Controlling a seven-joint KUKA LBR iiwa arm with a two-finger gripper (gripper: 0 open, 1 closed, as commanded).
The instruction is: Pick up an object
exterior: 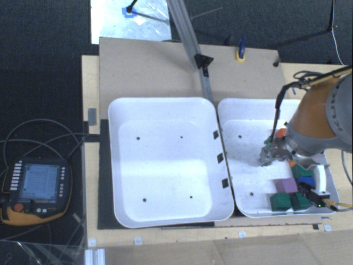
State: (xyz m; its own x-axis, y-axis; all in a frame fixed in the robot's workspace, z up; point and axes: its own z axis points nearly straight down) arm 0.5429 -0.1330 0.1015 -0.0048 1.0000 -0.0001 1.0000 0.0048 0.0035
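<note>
Reaching low into the right bin (pixel 242 115), the jaws (pixel 268 156) sit near its middle above bare floor; whether they are open or closed cannot be told, and nothing shows between them. Candidate objects, a purple block (pixel 286 185) and a green block (pixel 281 202), lie untouched toward the bin's near right corner. Pick judged not yet made.
</note>
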